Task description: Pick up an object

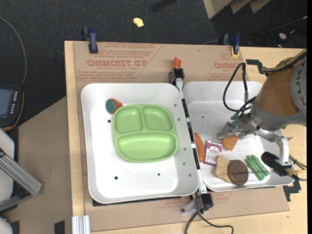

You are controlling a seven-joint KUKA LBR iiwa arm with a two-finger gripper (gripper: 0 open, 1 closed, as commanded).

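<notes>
Metal fingers (pixel 233 130), perhaps touching orange-brown piece (pixel 230 142), spread unclear

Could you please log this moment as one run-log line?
gripper: low in right bin | nearest: orange piece | grasp: unconfirmed | green plate: left bin

My arm (pixel 285 94) runs off the frame at three o'clock. My tool (pixel 233 130) is too blurred to read its fingers.
</notes>
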